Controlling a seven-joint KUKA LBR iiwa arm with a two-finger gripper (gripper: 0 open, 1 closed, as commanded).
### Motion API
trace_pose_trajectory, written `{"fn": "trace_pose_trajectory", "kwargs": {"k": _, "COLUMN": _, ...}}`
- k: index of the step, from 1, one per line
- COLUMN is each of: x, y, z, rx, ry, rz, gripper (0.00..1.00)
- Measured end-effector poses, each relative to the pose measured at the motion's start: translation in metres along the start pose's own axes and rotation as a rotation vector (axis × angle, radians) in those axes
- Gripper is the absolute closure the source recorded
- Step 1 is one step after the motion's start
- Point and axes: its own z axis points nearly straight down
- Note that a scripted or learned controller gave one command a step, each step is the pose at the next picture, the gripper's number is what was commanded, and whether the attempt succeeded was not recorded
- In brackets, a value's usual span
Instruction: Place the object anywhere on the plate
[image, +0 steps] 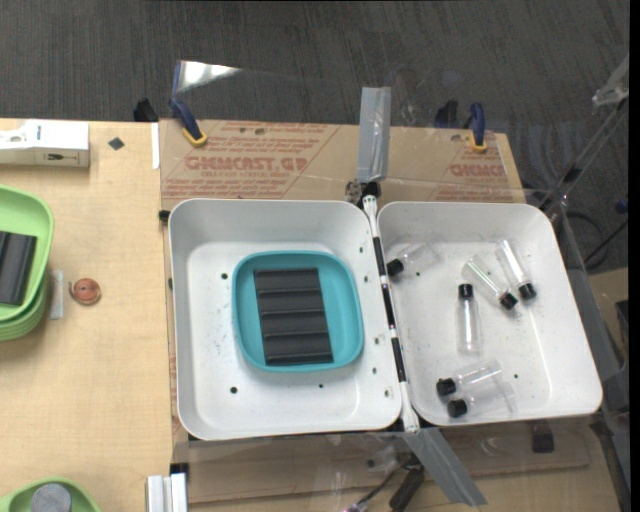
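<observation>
Two black-capped vials (466, 386) lie nearest, in the right bin (560, 330). The teal plate (346, 312) sits in the left bin (200, 350). My gripper's state I cannot tell. Nothing is picked yet, I judge; next I must close on one vial.

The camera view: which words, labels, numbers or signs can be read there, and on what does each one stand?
"GHEMCAST GP" (roughly; letters blurred): large red print on the clear sheet behind the left bin.
The same red print on the sheet's right part: cut off, unreadable.
Small red lines around it: too small.
White box, dark marks: too blurred.
</observation>
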Motion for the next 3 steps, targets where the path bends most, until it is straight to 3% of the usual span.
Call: {"fn": "trace_pose_trajectory", "kwargs": {"k": 3, "x": -0.0001, "y": 0.0, "z": 0.0, "rx": 0.0, "ry": 0.0, "rz": 0.0, "gripper": 0.0}}
